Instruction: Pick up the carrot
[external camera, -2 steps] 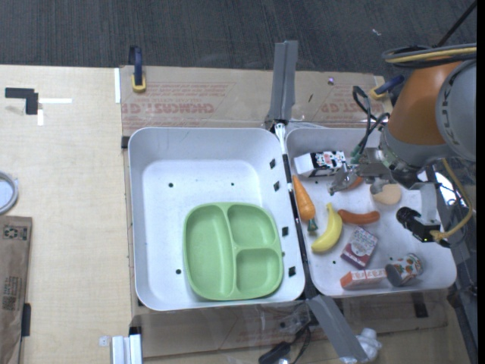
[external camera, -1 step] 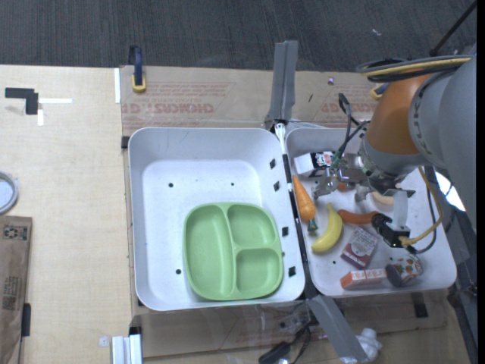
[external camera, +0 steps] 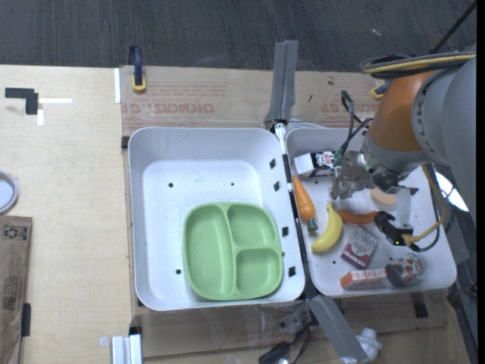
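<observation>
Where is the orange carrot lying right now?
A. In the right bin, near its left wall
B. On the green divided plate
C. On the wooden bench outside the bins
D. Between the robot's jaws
A: the orange carrot lies in the right white bin near its left wall, just above the yellow banana.

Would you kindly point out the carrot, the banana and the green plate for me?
carrot (external camera: pixel 304 200), camera view, middle of its orange body.
banana (external camera: pixel 330 231), camera view, middle of its curve.
green plate (external camera: pixel 203 250), camera view, floor of its largest compartment.
</observation>
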`<state>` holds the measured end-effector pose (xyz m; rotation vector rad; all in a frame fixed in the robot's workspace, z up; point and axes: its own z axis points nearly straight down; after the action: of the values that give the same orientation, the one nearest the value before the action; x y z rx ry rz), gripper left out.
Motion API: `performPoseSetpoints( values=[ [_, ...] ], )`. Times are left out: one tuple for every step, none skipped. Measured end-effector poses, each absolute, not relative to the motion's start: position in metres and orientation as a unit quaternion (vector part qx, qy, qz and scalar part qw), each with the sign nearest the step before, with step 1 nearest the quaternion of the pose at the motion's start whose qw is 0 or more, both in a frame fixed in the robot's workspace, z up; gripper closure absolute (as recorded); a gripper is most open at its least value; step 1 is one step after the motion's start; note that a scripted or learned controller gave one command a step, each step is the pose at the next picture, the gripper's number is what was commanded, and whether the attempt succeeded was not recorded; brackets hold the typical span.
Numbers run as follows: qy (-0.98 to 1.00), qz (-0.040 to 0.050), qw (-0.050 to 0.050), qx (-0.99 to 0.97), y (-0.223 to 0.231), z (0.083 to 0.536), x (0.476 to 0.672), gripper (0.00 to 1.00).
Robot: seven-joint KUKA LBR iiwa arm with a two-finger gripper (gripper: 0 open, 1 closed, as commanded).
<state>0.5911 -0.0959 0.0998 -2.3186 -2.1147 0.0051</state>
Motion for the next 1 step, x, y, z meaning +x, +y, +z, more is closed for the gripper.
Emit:
performPoseSetpoints(
  values=[
    [-0.744, 0.0009, 0.000, -0.668, -0.0269, 0.1910, 0.5674, 1.00]
  ],
)
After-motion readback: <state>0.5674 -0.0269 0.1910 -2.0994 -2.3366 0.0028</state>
